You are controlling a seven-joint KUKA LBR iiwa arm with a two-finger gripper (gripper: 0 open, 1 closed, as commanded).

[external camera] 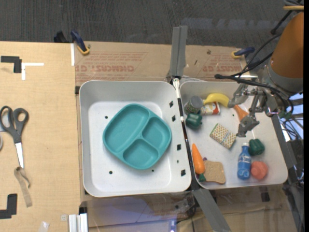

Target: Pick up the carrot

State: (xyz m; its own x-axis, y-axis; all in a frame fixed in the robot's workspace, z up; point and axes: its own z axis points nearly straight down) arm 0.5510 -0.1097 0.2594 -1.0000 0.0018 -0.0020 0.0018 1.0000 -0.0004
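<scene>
The carrot (197,159), orange with a green stub at its near end, lies against the left wall of the right bin (280,144), near the front. It touches a slice of bread (215,172). My gripper (247,123) hangs over the right half of that bin, well to the right of the carrot and farther back. It sits just right of a patterned cracker box (222,135). A small orange piece (240,112) lies beside the gripper. Nothing shows held in it.
The right bin also holds a banana (216,99), a dark green cup (193,115), a blue bottle (244,162), a green item (256,146) and a red ball (259,170). A teal divided plate (137,136) lies in the left bin. Scissors (14,124) rest on the bench at far left.
</scene>
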